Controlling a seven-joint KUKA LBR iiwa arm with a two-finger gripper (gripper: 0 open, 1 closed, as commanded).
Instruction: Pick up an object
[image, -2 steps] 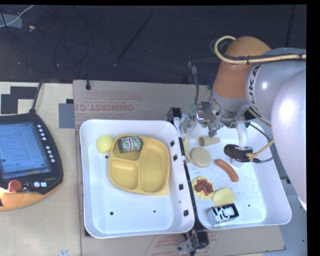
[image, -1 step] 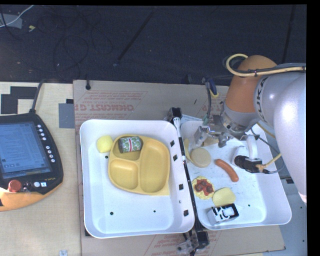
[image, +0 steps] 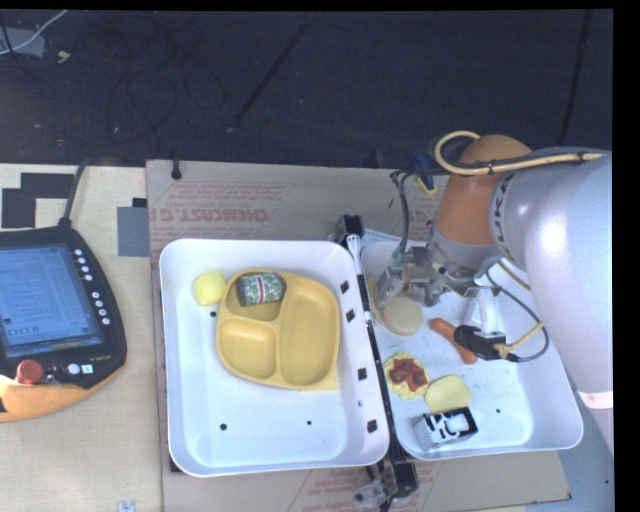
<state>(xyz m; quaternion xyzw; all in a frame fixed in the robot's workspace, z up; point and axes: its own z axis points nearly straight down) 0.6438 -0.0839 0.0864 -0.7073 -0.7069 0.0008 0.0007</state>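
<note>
My gripper (image: 412, 284) hangs low over the far left part of the right bin (image: 540, 425), below the orange band of the arm. Just in front of it lies a round beige disc (image: 403, 318), close to the gripper or touching it; I cannot tell which. An orange carrot (image: 452, 338) lies to the right of the disc. Nearer the front are a small pizza slice (image: 407, 374), a yellow lump (image: 447, 392) and a black and white box (image: 449, 425).
The left bin (image: 200, 420) holds a yellow divided plate (image: 300, 345) with a green-labelled can (image: 260, 289) in its far compartment, and a yellow ball (image: 208, 288) beside it. A black divider (image: 368, 340) separates the bins. A tablet (image: 50, 300) lies at the far left.
</note>
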